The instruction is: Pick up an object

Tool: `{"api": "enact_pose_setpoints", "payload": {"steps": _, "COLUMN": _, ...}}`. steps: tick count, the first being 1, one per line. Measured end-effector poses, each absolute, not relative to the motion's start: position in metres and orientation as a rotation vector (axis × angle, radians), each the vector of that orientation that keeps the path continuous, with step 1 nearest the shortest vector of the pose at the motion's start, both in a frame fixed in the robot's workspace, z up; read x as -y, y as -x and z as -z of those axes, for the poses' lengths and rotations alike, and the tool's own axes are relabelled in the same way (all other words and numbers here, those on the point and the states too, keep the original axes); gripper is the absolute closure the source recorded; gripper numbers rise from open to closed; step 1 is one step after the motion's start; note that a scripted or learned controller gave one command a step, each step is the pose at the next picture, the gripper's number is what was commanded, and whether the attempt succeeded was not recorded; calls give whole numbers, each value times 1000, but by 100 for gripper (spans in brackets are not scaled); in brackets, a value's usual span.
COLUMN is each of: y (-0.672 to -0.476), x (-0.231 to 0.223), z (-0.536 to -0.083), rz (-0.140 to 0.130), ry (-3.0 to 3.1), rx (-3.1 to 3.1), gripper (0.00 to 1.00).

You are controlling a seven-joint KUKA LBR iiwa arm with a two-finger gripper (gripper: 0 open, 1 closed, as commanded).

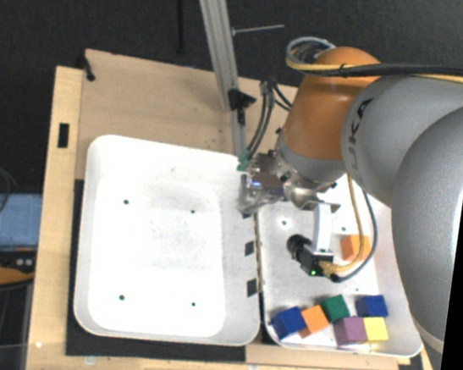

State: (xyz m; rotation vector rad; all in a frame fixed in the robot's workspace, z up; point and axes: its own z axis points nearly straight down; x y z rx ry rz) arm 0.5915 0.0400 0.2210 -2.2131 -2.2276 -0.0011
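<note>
Arm [408, 145] reaches in from the right, with its orange band [323, 107] hanging over the far end of the right bin [281, 230]. End effector [257, 188] is low at that bin's far-left corner, right by the rim it shares with the left bin [165, 230]. Wrist bulk covers it, so I cannot tell whether it is released or clenched. Nothing visibly held.

The pickable things are all in the right bin, bunched at the near end, well apart from the end effector:
- blue block [288, 320] nearest the shared rim
- orange block [315, 318] touching it
- green block [335, 307] just behind the orange one
- purple block [351, 329] and yellow block [376, 329] side by side
- second blue block [372, 306] behind the yellow one
- small orange piece [347, 247] further up, half hidden by the robot's cable, shape unclear

Judgement: the tight packing leaves little room to close on one block alone. The blue block at the end of the row looks the most open. The end effector is parked over bare bin floor, so a pick from here likely gets nothing unless it travels toward the near end.

In the way:
- the raised rim between the bins, close beside the end effector
- a slanted metal rail [220, 50] coming down from the top to the same corner

Left bin shows white floor with a few dark dots. Both bins sit on the wooden worktop [54, 198]. A blue box [17, 222] with cables lies off its left side.
</note>
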Motion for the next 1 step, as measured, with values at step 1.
{"api": "enact_pose_setpoints", "payload": {"steps": 1, "y": -571, "x": -87, "z": -238, "rz": 3, "ry": 2213, "rx": 2227, "gripper": 100}}
